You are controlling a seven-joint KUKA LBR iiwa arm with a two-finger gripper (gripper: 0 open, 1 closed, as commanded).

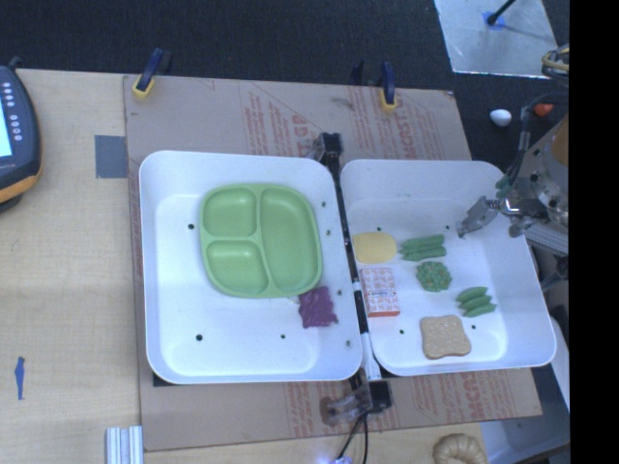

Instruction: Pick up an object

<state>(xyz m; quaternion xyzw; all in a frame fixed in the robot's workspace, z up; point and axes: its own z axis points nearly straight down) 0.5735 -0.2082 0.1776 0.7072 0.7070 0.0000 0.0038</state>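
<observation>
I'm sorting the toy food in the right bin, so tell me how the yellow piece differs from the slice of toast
The yellow piece is a smooth pale yellow oval; the slice of toast is tan, speckled and squarish with a rounded top. The yellow piece lies near the divider at the bin's left side, just above a small printed packet; the toast lies near the bin's front edge, apart from other items. Both lie flat and look similar in size.

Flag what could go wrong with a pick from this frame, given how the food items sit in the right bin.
1. The yellow piece, the pink packet and the green beans lie close together, so a grasp may nudge a neighbour.
2. The packet lies against the bin wall, likely blocking one finger.
3. The toast slice lies flat and may slip out.
The gripper sits at the right bin's upper right.
</observation>
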